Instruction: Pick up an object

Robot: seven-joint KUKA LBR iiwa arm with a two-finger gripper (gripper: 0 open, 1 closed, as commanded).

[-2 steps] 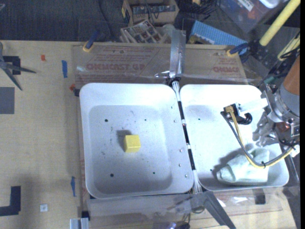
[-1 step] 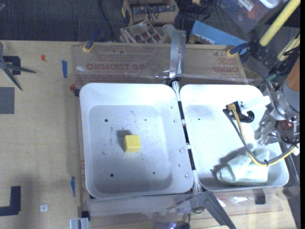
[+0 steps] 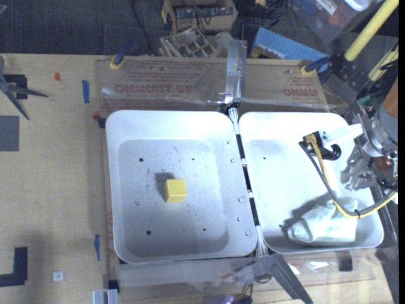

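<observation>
hand low over right bin, near white cloth | grip state: cannot tell | yellow block in left bin

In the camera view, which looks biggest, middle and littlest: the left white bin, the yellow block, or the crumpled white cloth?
Largest to smallest:
1. left white bin
2. crumpled white cloth, in the right bin's near corner
3. yellow block, inside the left bin

The gaps are plain, so nearness to the camera changes nothing.

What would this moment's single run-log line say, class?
arm: over right bin | end effector: above white cloth | yellow block: left bin, untouched
</observation>
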